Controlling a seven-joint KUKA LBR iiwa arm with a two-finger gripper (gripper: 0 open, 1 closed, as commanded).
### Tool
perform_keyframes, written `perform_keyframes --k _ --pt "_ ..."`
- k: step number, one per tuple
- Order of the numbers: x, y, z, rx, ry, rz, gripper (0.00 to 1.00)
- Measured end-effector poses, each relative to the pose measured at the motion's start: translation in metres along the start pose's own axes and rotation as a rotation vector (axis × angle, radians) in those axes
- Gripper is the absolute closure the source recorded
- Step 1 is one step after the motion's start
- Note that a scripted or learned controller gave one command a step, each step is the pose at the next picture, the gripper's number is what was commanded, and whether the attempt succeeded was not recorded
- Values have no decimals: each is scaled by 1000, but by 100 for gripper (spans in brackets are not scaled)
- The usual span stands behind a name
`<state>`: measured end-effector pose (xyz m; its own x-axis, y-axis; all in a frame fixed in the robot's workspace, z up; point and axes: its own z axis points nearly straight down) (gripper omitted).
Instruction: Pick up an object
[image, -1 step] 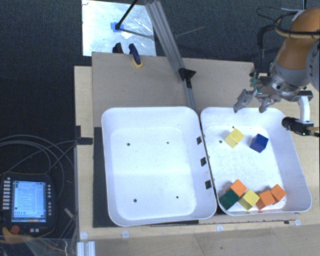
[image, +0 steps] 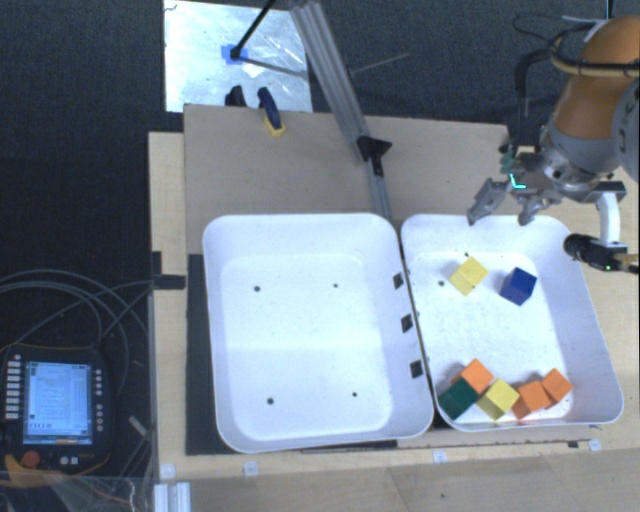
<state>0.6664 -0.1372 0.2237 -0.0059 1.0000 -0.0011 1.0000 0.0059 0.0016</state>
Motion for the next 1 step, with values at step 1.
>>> perform_keyframes --k 1 --pt "-9 -1 46 3 0 4 0"
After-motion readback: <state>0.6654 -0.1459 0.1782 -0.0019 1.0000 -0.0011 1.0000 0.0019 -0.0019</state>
